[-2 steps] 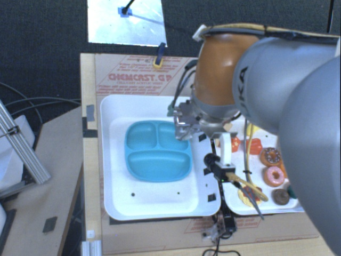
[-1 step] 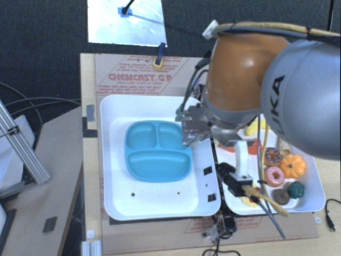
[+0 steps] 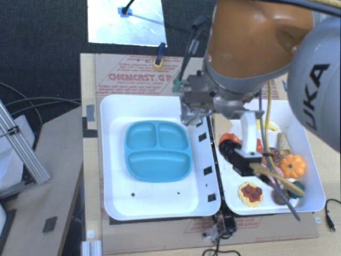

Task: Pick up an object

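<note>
My gripper (image 3: pixel 191 116) hangs over the far right corner of the left bin (image 3: pixel 114 159), just beyond the blue divided plate (image 3: pixel 158 150) that lies flat in that bin. The right bin (image 3: pixel 314 188) holds a small orange pumpkin (image 3: pixel 292 165), a toy pizza (image 3: pixel 251 193), an orange-red item (image 3: pixel 230 140) and a wooden-handled utensil (image 3: pixel 277 179) lying across the others. The arm's orange and grey body hides the far part of the right bin.
The black-marked divider (image 3: pixel 209 159) runs between the two bins. Cardboard (image 3: pixel 133 76) lies under the bins, with a shiny sheet (image 3: pixel 125 15) behind it. A yellow piece (image 3: pixel 272 126) and a teal piece (image 3: pixel 299 186) also lie in the right bin.
</note>
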`<state>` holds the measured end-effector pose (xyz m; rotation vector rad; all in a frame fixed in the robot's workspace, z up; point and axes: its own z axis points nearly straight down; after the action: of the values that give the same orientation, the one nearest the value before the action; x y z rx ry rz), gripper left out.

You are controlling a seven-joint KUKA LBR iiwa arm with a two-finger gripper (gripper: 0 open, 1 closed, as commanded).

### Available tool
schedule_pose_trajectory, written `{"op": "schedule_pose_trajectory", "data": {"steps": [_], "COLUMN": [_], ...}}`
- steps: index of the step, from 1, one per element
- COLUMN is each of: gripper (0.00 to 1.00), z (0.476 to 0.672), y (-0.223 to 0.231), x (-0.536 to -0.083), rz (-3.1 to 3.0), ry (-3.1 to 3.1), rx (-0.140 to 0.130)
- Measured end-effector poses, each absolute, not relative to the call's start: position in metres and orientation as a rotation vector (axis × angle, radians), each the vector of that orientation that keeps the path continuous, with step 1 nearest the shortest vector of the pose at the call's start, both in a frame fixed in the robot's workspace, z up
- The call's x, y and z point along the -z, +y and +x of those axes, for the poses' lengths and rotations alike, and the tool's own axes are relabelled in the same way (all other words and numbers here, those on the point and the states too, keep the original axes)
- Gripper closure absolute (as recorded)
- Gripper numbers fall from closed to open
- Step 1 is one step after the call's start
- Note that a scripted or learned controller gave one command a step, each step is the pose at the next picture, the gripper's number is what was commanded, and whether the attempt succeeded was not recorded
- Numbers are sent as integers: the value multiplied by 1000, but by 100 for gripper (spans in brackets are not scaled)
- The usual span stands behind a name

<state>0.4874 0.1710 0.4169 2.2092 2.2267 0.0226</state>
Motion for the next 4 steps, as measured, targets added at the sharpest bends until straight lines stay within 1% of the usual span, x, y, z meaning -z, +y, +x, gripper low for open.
{"op": "schedule_pose_trajectory", "data": {"steps": [1,4], "gripper": [100,100], "z": [487,489], "y": [169,170], "x": [-422,-454], "rz": [2207,2185], "ry": [2231,2248], "rx": [-10,-20]}}
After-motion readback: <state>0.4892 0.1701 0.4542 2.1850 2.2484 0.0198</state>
